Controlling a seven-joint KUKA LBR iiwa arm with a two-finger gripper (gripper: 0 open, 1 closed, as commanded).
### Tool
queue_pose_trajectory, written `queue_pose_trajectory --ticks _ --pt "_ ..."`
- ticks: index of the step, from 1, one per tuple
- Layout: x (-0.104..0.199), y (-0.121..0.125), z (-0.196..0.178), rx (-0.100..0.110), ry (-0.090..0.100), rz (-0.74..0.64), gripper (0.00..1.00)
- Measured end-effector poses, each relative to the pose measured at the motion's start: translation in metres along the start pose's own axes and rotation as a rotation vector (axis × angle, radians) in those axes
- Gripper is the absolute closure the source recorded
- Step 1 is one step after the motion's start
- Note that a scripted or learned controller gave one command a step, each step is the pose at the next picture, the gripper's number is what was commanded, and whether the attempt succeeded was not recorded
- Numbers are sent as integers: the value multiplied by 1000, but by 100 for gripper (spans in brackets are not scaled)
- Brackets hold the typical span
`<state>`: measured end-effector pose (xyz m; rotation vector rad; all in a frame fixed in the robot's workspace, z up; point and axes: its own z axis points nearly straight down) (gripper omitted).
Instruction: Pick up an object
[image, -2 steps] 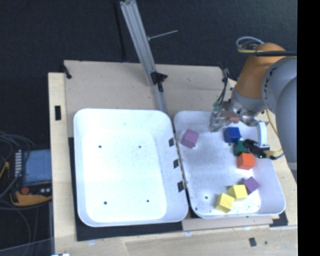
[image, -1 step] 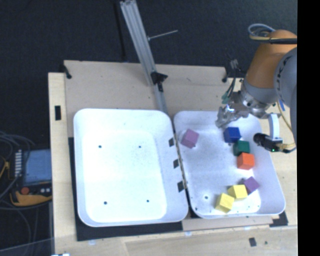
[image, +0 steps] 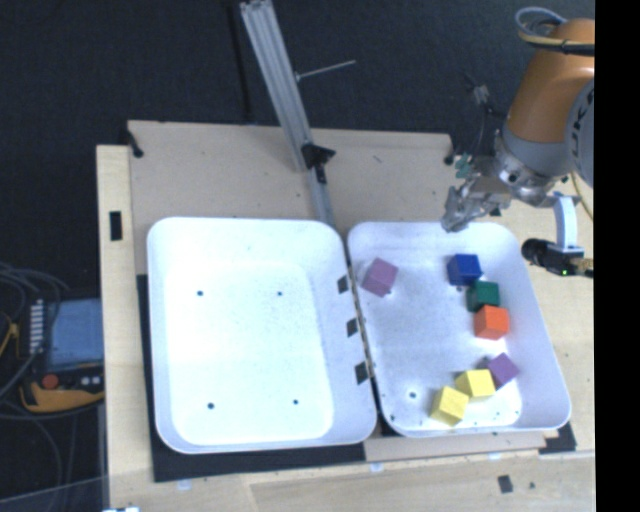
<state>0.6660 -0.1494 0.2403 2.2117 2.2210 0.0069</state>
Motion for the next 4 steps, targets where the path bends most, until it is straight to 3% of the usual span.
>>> queue_pose_trajectory --ticks 1,3,4 --pt "-1 1 -7 6 1 -2 100" --pt "91 -54 7 10 3 -2 100" --pt "145 -65 -1 8 4 -4 100"
